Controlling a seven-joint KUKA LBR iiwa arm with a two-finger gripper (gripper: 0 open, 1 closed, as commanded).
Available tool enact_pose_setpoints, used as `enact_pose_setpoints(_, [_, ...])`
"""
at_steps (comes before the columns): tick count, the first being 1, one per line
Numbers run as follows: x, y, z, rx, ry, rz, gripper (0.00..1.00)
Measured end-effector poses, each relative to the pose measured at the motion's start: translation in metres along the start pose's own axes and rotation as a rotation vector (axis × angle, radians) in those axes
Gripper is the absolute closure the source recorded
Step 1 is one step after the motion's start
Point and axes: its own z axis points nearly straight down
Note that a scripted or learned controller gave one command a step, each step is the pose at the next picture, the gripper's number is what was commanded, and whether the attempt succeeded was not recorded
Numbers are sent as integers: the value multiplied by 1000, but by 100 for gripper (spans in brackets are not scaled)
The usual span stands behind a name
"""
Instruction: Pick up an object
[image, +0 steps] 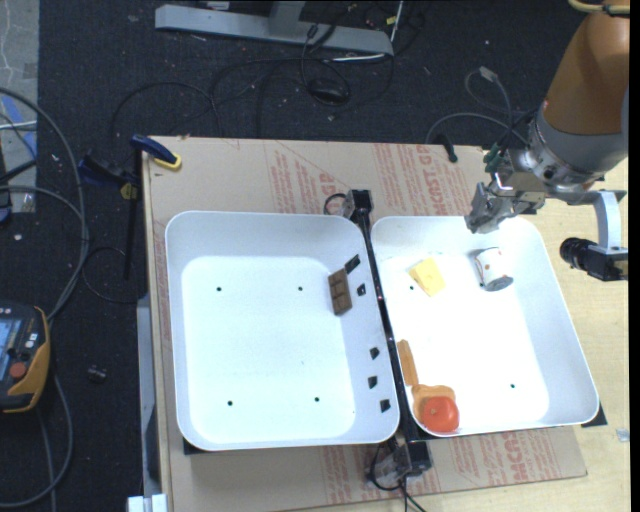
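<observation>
Two shallow white bins are seen from above, set side by side on a brown cardboard-covered bench (260, 160), with a black divider (378, 300) running between them; this divider is used as the landmark. Just left of the divider, in the left bin (200, 300), a small brown block (341, 292) is laid against the bin's right wall. Just right of the divider, in the right bin (540, 340), a pale yellow piece (428, 276) is placed near the far end. Further right of it, a small white cup-like object (491, 268) is lying on its side. Close against the divider's near end, an orange-handled tool with a round red head (432, 400) is rested in the right bin's near corner. The grey arm with its orange band (590, 70) is reached in from well right of the divider, and the gripper (488, 216) is held above the right bin's far edge, just beyond the white cup-like object and apart from it. Nothing is seen between its fingers; whether they are spread or pressed together cannot be told. Dark floor with cables (250, 80) is visible beyond the bench.
</observation>
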Motion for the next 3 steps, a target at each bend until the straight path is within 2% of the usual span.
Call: enact_pose_setpoints(3, [162,-24,51,5,1,-5,100])
